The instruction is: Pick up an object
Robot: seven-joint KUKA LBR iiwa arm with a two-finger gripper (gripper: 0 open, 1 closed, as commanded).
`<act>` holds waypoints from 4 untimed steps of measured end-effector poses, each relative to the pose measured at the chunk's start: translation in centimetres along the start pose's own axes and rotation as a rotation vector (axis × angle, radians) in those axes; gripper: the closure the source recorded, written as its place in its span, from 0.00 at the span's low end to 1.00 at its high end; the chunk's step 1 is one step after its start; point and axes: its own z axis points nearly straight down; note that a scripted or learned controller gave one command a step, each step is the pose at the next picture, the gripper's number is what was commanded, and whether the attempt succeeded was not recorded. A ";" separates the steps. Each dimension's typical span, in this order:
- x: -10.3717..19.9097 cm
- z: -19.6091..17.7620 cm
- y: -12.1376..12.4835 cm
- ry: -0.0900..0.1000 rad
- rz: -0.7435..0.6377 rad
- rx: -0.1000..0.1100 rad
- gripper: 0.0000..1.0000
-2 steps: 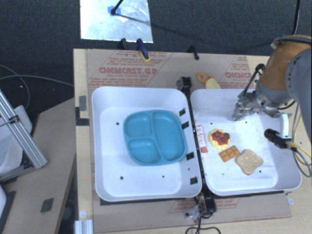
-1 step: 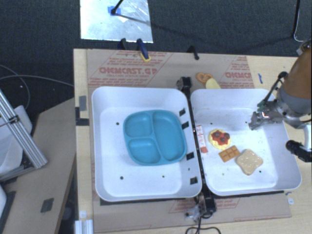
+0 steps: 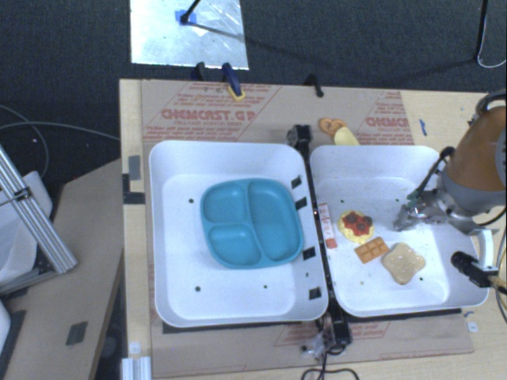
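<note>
The right bin (image 3: 380,169) holds three toy foods near its front middle: a yellow round piece with red topping (image 3: 356,225), an orange waffle square (image 3: 371,249) and a tan slice of toast (image 3: 402,263). My gripper (image 3: 406,217) reaches in from the right and hangs low over the bin floor, to the right of the yellow piece and above the toast. It touches none of the three.
The left bin (image 3: 178,204) bears a blue divided plate (image 3: 251,221). Behind the right bin, on the cardboard, lie an orange toy (image 3: 331,124) and a yellow one (image 3: 346,137). A shiny metal sheet (image 3: 188,22) lies on the floor at the back.
</note>
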 end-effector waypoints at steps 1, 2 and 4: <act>-0.4 -0.5 -3.5 -0.005 -0.001 -0.010 1.00; 6.3 -0.4 -3.2 -0.007 -0.007 -0.005 1.00; 3.2 -0.5 -7.0 -0.003 -0.003 -0.010 1.00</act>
